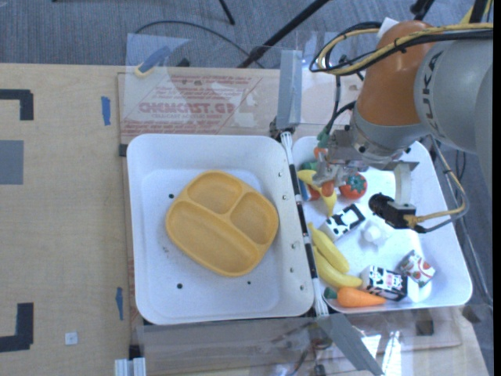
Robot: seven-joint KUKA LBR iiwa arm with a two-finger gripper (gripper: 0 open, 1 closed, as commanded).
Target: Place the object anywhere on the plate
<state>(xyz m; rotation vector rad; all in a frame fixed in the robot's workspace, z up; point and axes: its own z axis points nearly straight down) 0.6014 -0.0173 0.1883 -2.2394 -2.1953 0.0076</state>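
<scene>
Plate (222,222) | long axis upper-left to lower-right (left bin) | hand (333,180) grip: cannot tell.

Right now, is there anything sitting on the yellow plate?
No, the yellow plate in the left bin has bare compartments, while the toys, like the carrot, lie in the right bin.

One fixed camera looks down at a slant from above the desk (55,210), taking in both bins (156,288), the arm (438,77) entering from the right.
</scene>
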